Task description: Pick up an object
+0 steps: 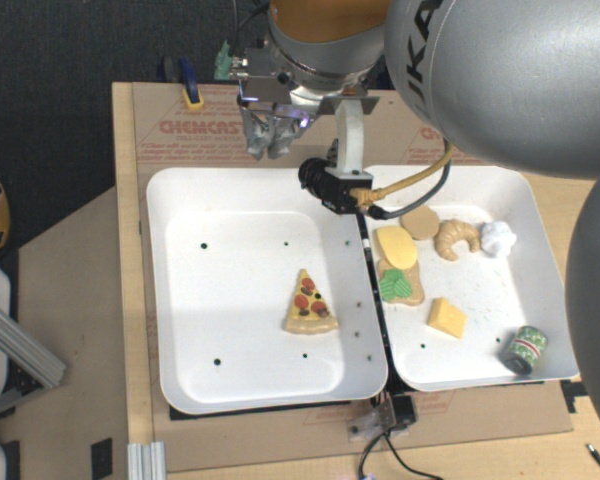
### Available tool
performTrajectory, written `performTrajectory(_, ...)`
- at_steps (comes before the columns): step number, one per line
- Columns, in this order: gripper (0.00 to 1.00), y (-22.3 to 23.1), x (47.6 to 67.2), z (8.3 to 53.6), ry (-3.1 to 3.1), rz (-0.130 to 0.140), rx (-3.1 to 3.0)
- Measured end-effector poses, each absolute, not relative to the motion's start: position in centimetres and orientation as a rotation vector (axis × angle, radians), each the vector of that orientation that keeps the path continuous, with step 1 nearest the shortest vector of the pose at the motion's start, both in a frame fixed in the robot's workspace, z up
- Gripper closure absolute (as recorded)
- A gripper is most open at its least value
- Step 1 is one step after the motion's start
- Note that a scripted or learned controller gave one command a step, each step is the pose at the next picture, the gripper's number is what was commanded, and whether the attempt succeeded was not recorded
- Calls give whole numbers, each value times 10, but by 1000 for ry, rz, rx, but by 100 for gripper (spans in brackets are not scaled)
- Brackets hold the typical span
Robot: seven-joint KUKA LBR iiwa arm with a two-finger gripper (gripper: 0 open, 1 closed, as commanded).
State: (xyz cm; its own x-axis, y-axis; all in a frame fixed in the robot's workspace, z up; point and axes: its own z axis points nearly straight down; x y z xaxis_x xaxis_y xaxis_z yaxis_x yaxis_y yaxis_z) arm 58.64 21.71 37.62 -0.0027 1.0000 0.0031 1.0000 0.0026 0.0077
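Camera view from above: the gripper [270,138] hangs over the far edge of the left bin [180,368], fingers close together with nothing between them. A pizza slice [309,305] lies in that bin, toward its right side. The right bin [480,373] holds a croissant [457,237], cheese wedge [446,319], can [525,348] and other toy foods.

Robotics lab bench: industrial arm [500,58], two white bins [180,368] on cardboard sheet [150,128], aluminium framing [20,348] lower left.
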Motion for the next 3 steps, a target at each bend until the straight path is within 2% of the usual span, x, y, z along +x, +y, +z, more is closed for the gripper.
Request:
performTrajectory(1,100,225,547,306,2227,-14,2223)
performTrajectory(2,100,225,549,320,2224,1,2219)
performTrajectory(3,100,225,570,373,2221,11,2217)
